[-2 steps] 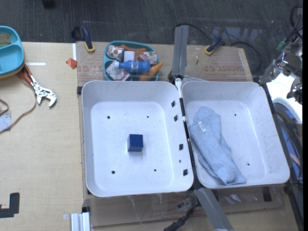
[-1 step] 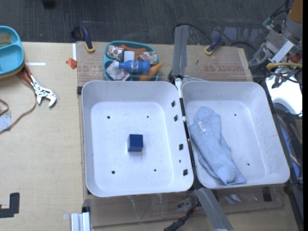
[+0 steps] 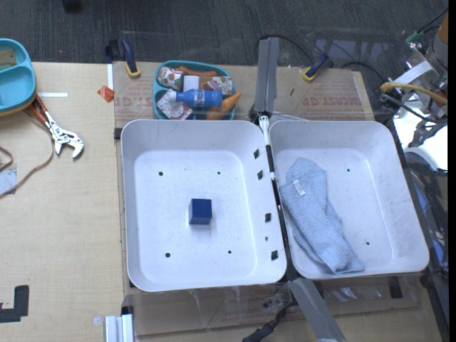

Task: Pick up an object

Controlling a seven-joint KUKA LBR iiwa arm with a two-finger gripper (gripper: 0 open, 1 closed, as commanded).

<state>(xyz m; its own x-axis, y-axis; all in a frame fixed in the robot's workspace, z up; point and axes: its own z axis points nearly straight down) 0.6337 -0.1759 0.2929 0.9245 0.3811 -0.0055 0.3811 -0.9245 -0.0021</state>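
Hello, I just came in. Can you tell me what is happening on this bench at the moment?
This is a pick-up setup with two shallow white bins side by side. The left bin holds a small blue cube near its middle. The right bin holds a crumpled light blue cloth lying along its left side. Nothing is being gripped at this moment, so both things lie untouched. Behind the bins stands a small teal tray of assorted items, and a wrench lies on the table to the left.
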